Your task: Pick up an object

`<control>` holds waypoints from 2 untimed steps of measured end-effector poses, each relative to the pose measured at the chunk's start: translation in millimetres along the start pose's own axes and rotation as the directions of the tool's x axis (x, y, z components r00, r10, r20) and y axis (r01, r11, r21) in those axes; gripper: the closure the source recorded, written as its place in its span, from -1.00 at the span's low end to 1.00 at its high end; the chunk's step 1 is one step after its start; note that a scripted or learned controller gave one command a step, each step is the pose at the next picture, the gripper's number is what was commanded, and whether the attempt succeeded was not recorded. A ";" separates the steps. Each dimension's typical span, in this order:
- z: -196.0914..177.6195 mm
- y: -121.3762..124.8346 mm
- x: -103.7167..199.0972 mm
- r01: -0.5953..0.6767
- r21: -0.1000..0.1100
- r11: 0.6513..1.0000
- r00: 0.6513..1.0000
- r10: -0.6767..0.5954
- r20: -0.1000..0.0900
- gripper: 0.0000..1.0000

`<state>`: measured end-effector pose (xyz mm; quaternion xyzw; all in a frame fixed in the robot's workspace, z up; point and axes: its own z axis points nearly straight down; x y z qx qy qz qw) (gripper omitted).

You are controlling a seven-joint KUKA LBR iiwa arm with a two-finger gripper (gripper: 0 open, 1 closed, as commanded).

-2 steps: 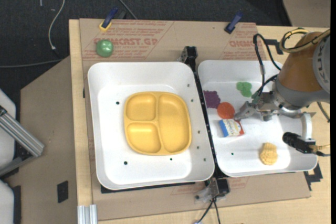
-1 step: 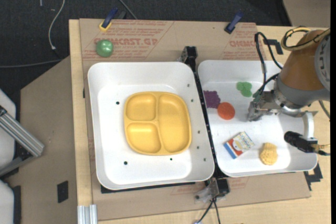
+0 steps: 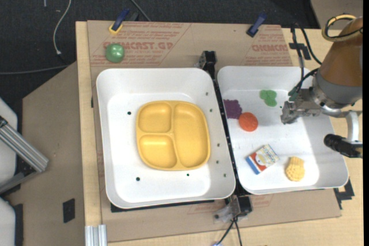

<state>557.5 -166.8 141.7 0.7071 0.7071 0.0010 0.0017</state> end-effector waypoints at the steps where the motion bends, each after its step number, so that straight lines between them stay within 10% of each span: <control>1: -43.5 2.3 -0.5 0.001 -0.002 1.000 1.000 -0.001 0.000 1.00; 2: -81.7 3.6 -0.5 0.001 -0.001 1.000 1.000 -0.001 0.000 1.00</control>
